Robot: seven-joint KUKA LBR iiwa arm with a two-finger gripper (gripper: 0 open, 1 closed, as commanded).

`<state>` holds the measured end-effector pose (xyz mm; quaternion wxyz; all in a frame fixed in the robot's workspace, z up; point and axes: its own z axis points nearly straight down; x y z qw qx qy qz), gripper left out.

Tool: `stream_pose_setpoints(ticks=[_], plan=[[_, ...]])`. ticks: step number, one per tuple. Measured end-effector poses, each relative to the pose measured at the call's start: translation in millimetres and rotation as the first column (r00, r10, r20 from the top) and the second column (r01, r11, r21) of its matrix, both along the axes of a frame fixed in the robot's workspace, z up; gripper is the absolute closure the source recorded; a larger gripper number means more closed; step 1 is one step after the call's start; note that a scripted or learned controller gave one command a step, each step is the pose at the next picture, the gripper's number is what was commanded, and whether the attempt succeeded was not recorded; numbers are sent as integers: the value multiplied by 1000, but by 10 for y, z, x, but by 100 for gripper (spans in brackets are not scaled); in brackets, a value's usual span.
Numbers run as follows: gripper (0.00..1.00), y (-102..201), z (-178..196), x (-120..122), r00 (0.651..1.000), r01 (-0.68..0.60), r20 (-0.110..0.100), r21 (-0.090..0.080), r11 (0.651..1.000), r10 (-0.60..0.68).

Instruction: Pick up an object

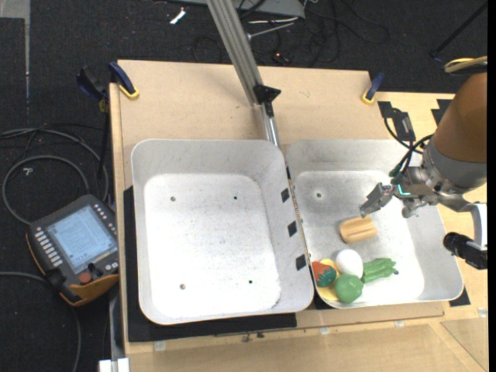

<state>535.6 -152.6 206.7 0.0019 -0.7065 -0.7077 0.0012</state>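
Note:
In the right bin (333, 165) lie a tan block (358, 229), a white egg-shaped object (349, 263), a green round object (349, 288), a green leafy toy (379, 270) and a red and yellow piece (325, 273). My gripper (381, 199) hangs over the right bin, just above and to the right of the tan block. Nothing shows between its fingers.
The left bin (205, 231) sits beside the right one. A metal pole (240, 53) slants down to the seam between the bins. A teach pendant (74, 242) lies left of the bench. Clamps mark the bench's back corners.

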Motion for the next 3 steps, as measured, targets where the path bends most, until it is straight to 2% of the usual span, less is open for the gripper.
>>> stream_pose_setpoints(ticks=[1, 3], plan=[[0, 0, 20, 9, 1000, 1, 4, -1, 1000, -1], [0, -72, -912, -125, 1000, 3, -1, 0, 1000, -3]])
